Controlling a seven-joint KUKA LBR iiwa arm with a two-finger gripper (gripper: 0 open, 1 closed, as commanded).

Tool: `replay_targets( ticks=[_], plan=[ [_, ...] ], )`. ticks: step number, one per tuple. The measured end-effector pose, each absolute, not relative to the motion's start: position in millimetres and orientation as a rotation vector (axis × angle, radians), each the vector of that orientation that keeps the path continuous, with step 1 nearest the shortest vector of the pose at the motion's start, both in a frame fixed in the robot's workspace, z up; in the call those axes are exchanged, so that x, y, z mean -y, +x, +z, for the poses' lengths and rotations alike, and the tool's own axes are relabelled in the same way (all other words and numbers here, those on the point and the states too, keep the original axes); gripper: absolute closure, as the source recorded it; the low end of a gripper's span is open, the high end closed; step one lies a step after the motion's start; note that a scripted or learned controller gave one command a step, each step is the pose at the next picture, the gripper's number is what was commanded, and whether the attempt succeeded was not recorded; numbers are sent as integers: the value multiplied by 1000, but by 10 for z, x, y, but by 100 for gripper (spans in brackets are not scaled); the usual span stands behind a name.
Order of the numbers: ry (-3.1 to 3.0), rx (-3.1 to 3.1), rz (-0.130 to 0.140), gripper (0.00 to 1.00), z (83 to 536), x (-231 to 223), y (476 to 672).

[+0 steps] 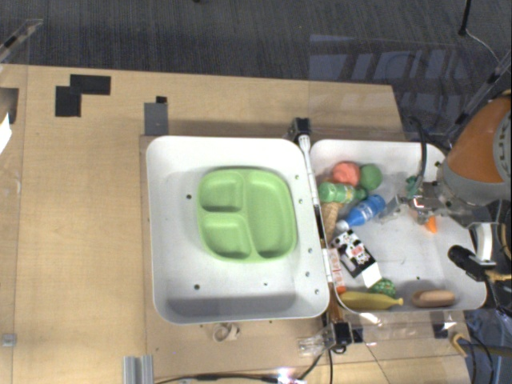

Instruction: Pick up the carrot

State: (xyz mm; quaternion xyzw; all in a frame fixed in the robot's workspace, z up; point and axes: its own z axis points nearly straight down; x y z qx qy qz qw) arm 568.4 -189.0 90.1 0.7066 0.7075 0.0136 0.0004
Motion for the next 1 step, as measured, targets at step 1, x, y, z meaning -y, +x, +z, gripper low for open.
replay_targets(
  ticks=[1],
  plan=[
    [1481, -2767, 10, 0, 888, 2019, 5927]
  ],
)
